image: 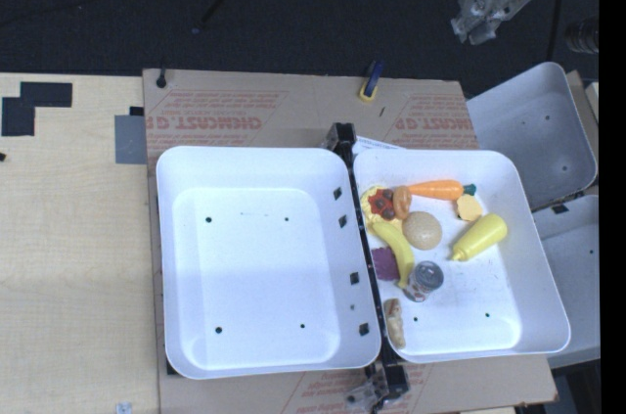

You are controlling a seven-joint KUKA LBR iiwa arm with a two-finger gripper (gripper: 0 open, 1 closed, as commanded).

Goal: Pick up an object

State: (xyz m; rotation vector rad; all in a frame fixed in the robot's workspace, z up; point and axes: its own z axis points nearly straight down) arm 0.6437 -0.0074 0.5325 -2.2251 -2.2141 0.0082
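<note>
The right bin (509,324) holds a cluster of toy foods in its upper left part: an orange carrot (435,190), a yellow squeeze bottle (478,237), a beige round ball (423,229), a yellow banana (393,241), a purple piece (383,263), a small metal can (425,278), a red and yellow item (383,203) and a tan piece (394,322) by the divider. My gripper (482,19) hangs high at the upper right, well above and behind the bin, over the dark floor. Nothing shows between its fingers.
The left bin (254,344) sits beside the right one on a cardboard sheet (293,109). A blue and yellow clip (371,81) lies at the cardboard's far edge. A grey metal plate (533,123) stands to the right of the bins.
</note>
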